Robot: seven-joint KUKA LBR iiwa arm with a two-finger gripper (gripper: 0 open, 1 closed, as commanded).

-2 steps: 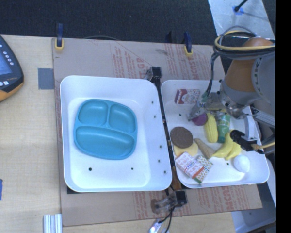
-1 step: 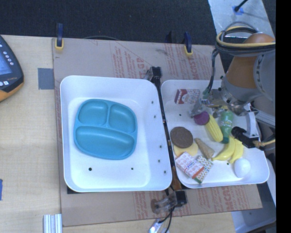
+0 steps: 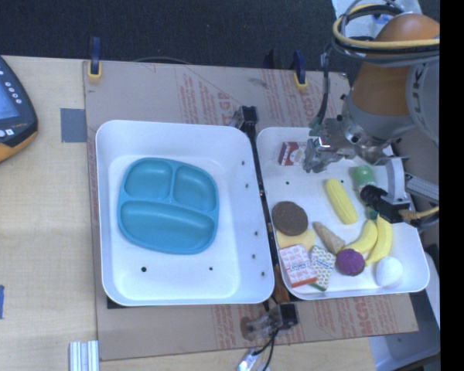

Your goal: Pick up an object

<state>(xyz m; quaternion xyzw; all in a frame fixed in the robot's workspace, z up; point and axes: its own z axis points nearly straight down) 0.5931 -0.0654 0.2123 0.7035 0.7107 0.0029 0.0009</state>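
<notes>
My gripper hangs over the back of the right bin, just right of a small red and white packet. Below it lie a yellow corn cob, a brown round cookie, an ice-cream cone, two bananas, a purple ball, a white egg and small printed boxes. A green object sits partly under the arm. Nothing shows between the gripper's tips.
The left bin holds a blue divided plate. A handheld pendant lies at the far left of the bench. Clamps and a black bracket sit between the bins at the back.
</notes>
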